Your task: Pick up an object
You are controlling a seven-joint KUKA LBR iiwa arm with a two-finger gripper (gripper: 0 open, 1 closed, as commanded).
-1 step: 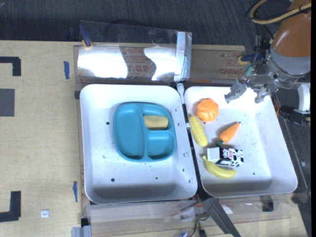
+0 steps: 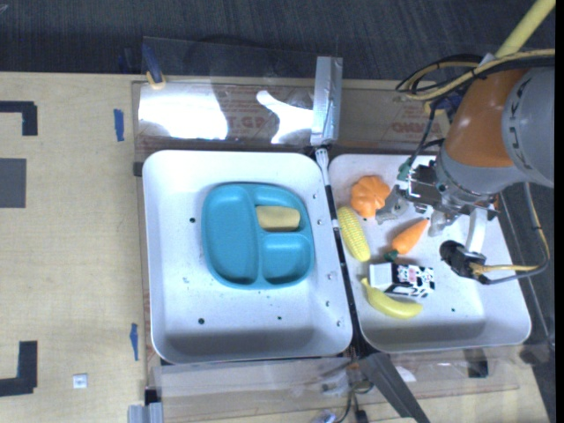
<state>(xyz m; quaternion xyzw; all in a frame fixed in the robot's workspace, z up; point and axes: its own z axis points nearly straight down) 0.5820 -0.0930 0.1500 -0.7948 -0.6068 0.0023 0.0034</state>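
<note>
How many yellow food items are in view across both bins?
3: a yellow piece in the blue tray's upper right compartment, a corn cob at the right bin's left edge, a banana below it. The arm may hide others.

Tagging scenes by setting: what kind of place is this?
Probably a robotics lab pick-and-place bench: two shallow white plastic bins side by side, toy food such as a yellow plastic banana, and a grey arm with an orange band.

Bench (image 2: 62,236): pale wood-toned top bearing two shallow white bins side by side, touching along their inner rims. Left bin (image 2: 176,315) sits mid-bench; right bin (image 2: 502,324) lies toward the right edge. Black square markings (image 2: 12,183) run along the left edge.
</note>
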